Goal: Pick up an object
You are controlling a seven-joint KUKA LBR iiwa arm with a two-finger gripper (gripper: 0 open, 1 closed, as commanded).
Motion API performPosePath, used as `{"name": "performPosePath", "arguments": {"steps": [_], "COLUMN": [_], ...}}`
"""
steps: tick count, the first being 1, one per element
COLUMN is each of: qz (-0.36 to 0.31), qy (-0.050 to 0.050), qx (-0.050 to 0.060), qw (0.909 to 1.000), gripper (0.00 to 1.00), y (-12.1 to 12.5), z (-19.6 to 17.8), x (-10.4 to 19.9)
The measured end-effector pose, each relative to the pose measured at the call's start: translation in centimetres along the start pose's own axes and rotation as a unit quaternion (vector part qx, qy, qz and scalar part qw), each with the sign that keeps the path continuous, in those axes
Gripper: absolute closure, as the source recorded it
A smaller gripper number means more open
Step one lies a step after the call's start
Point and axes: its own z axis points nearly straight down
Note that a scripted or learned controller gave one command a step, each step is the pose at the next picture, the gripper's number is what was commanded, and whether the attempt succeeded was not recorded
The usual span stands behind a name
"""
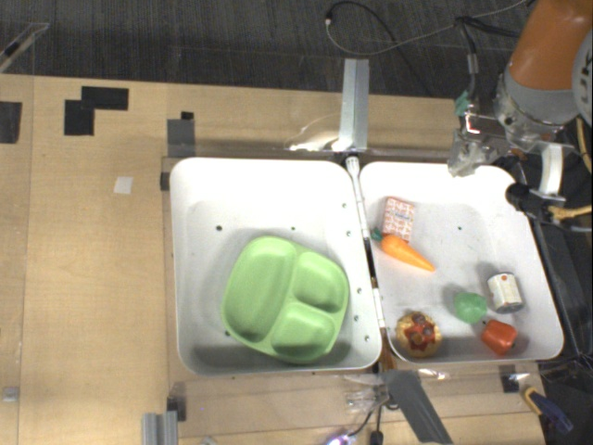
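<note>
The right bin (463, 239) holds several small objects. A pink-and-white patterned box (398, 218) lies near its left wall, with an orange carrot (408, 252) just below it. A green lump (470, 306), a white cylinder (505, 291), a red-orange piece (499, 336) and a round dark red-and-yellow item (419, 334) sit along the front right. My gripper (466, 158) hangs over the bin's far rim, well above and apart from all of them. Nothing shows in it.
The left bin (199, 248) holds a light green divided plate (287, 299). A metal post (355, 109) stands behind the seam between the bins. Black cables trail across the dark floor at the back.
</note>
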Motion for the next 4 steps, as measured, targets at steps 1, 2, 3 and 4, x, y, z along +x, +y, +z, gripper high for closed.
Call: {"name": "performPosePath", "arguments": {"steps": [1, 2, 3, 4], "qz": [0.033, 0.033, 0.087, 0.071], "qy": [0.0, 0.0, 0.0, 0.007], "qx": [0.002, 0.002, 0.003, -0.024], "qw": [0.9995, 0.9995, 0.9962, 0.9972], "gripper": [1.0, 0.0, 0.0, 0.0], "y": [-3.2, -3.2, -5.8, -6.6], "z": [3.6, 3.6, 14.5, 16.9], "x": [3.3, 3.3, 0.2, 0.0]}}
